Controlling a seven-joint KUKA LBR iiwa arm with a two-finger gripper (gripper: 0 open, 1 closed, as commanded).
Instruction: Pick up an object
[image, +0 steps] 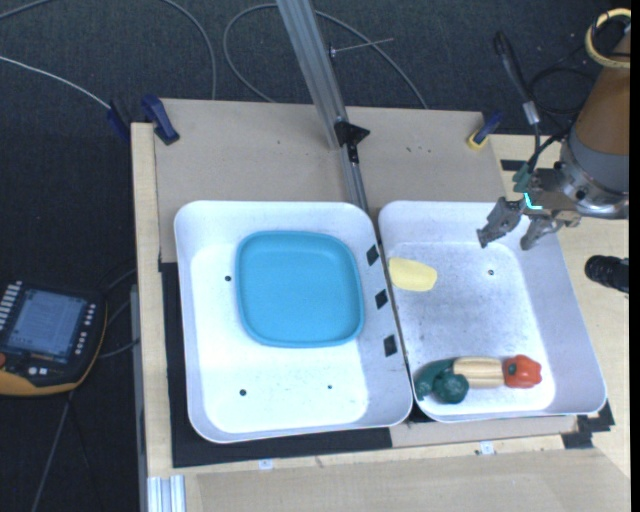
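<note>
In the right bin (540, 300) lie a pale yellow lump (412, 274) near its left wall and, along the front edge, a dark green piece (442, 384), a tan roll (478, 372) and a red tomato-like piece (521, 371) side by side. My gripper (517, 227) hangs over the bin's back right corner, well apart from all of them. Its two dark fingers are spread with nothing between them.
The left bin (200, 330) holds a blue square plate (299, 288). A metal pole (320, 70) slants over the divide between the bins. Blue and yellow clamps sit at the board's back corners. A handheld pendant (45, 330) lies off the bench at the left.
</note>
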